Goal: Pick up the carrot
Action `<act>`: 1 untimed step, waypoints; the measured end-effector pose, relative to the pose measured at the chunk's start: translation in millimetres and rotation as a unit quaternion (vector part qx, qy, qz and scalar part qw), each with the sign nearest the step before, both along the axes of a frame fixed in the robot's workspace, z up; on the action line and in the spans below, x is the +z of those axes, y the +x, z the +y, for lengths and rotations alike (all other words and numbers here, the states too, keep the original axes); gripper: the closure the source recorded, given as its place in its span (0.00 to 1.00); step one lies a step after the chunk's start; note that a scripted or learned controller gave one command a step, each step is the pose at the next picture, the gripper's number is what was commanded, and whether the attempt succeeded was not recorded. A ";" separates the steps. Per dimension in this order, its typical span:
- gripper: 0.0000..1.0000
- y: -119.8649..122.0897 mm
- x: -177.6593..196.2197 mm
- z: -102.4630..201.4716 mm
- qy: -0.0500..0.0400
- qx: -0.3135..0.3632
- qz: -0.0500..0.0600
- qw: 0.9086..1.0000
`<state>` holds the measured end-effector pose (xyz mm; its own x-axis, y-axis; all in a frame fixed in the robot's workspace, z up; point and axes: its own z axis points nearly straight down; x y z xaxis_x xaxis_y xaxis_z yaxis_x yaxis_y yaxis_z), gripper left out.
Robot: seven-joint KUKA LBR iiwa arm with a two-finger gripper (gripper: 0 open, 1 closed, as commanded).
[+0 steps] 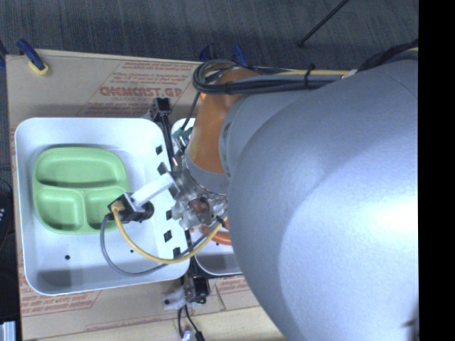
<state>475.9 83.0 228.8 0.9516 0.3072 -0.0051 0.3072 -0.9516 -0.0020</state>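
The grey arm is looming closest to the camera, covering most of the right side and hiding nearly all of the right bin, of which a pale strip is peeking out below the wrist. Black cables are running along the top of the arm. Its orange band is showing just above the wrist. Below it the gripper is hanging over the seam between the two bins, and its tip is lost in clutter and blur, so whether it is open or closed cannot be told. A yellow cable is looping out from it over the left bin.

A small orange sliver, seemingly the carrot, is showing just right of and below the gripper, at the arm's edge in the right bin; whether anything is touching it cannot be told.

In the left bin a green tray with three compartments is lying against the left wall, well apart from the gripper.

Both bins are sitting on the table, which is covered in printed brown board. A blue clamp is gripping its far left corner. Beyond, dark floor is stretching away.
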 end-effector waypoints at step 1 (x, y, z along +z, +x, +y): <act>1.00 -0.8 -38.0 -22.9 0.001 0.014 0.001 1.000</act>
